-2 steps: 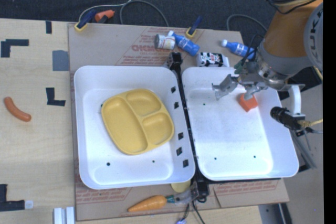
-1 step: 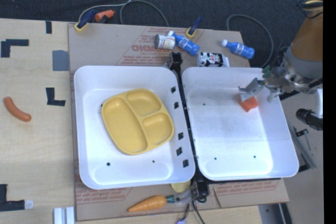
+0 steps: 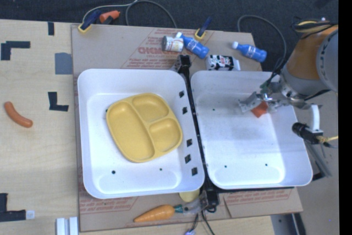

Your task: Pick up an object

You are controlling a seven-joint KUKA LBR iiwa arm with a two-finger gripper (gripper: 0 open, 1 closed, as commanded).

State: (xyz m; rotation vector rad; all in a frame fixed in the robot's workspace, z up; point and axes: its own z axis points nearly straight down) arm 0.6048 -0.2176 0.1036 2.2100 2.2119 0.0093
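A small orange-red object (image 3: pixel 258 111) lies in the right white bin (image 3: pixel 247 173), near its upper right part. My gripper (image 3: pixel 257 103) hangs directly over it, reaching in from the right below the grey arm with the orange band (image 3: pixel 308 60). The gripper's body hides the object's top, and whether they touch is not clear. A yellow divided plate (image 3: pixel 144 126) rests in the left white bin (image 3: pixel 93 91).
A plastic carrot (image 3: pixel 155 213) lies on the cardboard in front of the bins. Behind them lie two blue bottles (image 3: pixel 196 47) (image 3: pixel 250 52), a small can (image 3: pixel 173 43) and a black-and-white pack (image 3: pixel 222 63). A sausage (image 3: pixel 18 114) lies on the bench at far left.
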